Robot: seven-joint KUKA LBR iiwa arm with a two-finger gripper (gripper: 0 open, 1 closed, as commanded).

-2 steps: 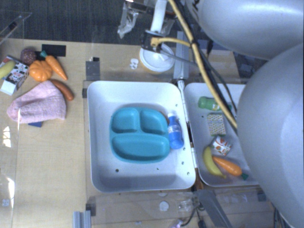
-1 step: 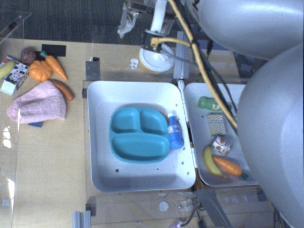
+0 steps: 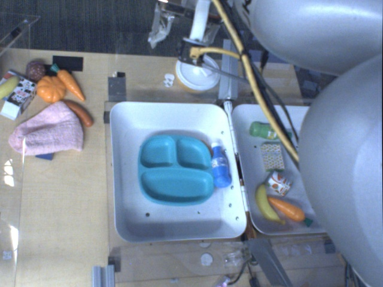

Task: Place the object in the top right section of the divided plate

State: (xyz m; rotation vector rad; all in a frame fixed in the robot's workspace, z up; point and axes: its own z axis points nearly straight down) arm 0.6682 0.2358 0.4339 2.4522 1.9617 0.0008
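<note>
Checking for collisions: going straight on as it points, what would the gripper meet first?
The gripper would probably meet bare bench behind the left bin; depth unclear.

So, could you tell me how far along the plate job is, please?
Nothing looks done: the divided plate in the left bin has all its sections bare. A blue bottle lies beside its right edge. The gripper hangs above the bench, holding nothing. Picking and placing remain.

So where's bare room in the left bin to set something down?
All three sections of the blue divided plate are bare. The white floor below the plate is free to the left bin front wall. It is tight at the plate's right edge, where a blue bottle lies against it.
</note>
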